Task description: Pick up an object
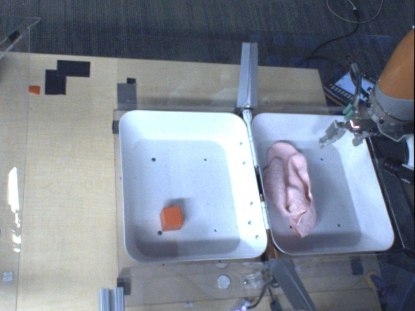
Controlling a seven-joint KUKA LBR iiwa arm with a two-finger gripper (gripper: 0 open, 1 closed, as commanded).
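Pincer [337, 133] over right bin [363, 238], upper right corner; spread or pressed together, cannot tell. Nothing seen between its tips. Pink cloth [292, 186] lies crumpled at that bin's left side, near the divider. Orange block [172, 218] in left bin [194, 128], well apart. Risk: cloth soft, grip may catch a fold only and slip; approach close to wall may snag rim.

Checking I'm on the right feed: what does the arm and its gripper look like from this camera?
At the right edge, the arm shows a rounded orange band above a grey wrist section. The gripper is small, pale grey metal with thin fingers. Dark cables run beside the wrist.
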